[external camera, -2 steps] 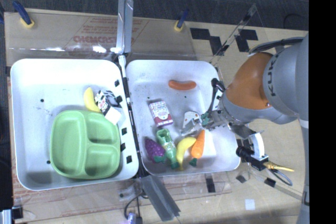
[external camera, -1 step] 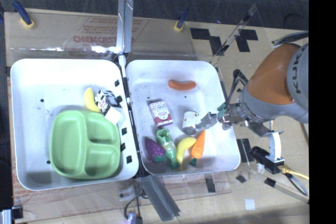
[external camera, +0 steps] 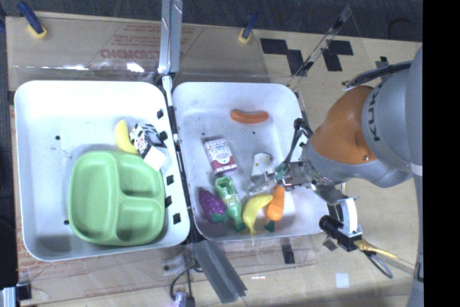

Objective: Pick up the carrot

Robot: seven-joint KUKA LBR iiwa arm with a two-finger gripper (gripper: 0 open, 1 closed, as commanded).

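Observation:
The carrot [external camera: 276, 205] is a small orange piece with a green stub at its near end. It lies in the right bin [external camera: 287, 98] near the front wall, touching a yellow fruit [external camera: 255, 211] on its left. My gripper [external camera: 277, 180] hangs just above and behind the carrot's far end, low inside the bin. The grey arm with its orange band [external camera: 345, 136] reaches in over the bin's right wall. The carrot rests on the bin floor.
The right bin also holds a sausage [external camera: 249, 116] at the back, a small carton [external camera: 219, 154], purple grapes [external camera: 211, 205] and a green item [external camera: 230, 198]. In the left bin [external camera: 43, 104] sit a green divided plate [external camera: 115, 198], a banana [external camera: 125, 137] and a black-and-white toy [external camera: 146, 138].

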